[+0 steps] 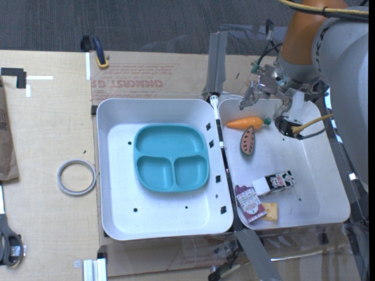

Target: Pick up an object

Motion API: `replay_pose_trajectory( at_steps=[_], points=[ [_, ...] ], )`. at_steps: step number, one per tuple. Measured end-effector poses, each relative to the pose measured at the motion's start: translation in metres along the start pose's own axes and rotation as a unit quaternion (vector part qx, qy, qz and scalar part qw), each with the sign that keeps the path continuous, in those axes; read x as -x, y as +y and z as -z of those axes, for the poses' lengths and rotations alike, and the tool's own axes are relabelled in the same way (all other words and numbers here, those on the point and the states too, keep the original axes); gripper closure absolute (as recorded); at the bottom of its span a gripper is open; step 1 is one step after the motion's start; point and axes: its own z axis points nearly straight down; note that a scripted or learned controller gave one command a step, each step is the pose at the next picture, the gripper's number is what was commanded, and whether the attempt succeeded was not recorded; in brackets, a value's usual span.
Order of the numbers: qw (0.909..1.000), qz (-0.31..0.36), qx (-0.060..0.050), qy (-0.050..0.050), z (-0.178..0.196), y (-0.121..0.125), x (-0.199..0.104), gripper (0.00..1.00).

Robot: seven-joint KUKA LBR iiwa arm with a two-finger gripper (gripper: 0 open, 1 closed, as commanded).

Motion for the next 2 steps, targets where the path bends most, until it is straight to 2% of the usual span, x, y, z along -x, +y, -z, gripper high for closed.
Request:
replay_pose_trajectory(
  at_steps=[1,2],
  points=[
    [0.9999,-0.012,-0.001,0.000,-0.001,-0.072,0.006,0.00],
    [0.9999,-0.013,-0.001,0.001,-0.101,-0.058,0.048,0.00]
  ],
)
